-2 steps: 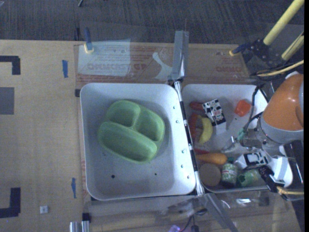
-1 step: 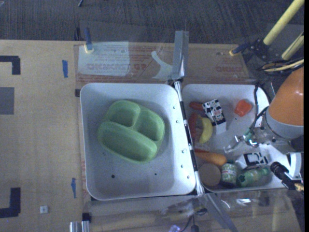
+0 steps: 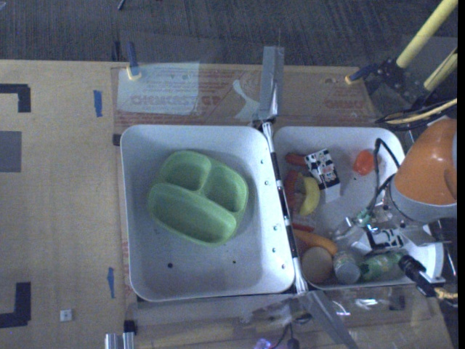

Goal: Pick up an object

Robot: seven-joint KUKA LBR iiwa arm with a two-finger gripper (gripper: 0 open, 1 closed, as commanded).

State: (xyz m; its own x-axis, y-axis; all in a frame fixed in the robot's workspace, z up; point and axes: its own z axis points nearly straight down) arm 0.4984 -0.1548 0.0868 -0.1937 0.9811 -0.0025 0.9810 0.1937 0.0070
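One green tray (image 3: 197, 195), two white bins (image 3: 138, 217), side by side.

left bin (image 3: 145, 267): green tray (image 3: 197, 195) at centre, open floor along near edge. right bin (image 3: 341, 137): crowded; banana (image 3: 311, 195), patterned box (image 3: 321, 167), bottle (image 3: 378, 266) block passage.

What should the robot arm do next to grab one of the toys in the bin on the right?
Probably lower a little further, straight down. The gripper sits over the cluttered near corner of the right bin, close to a clear bottle and a green bottle, and nothing can be seen between its fingers. The yellow banana lies farther off to its side.
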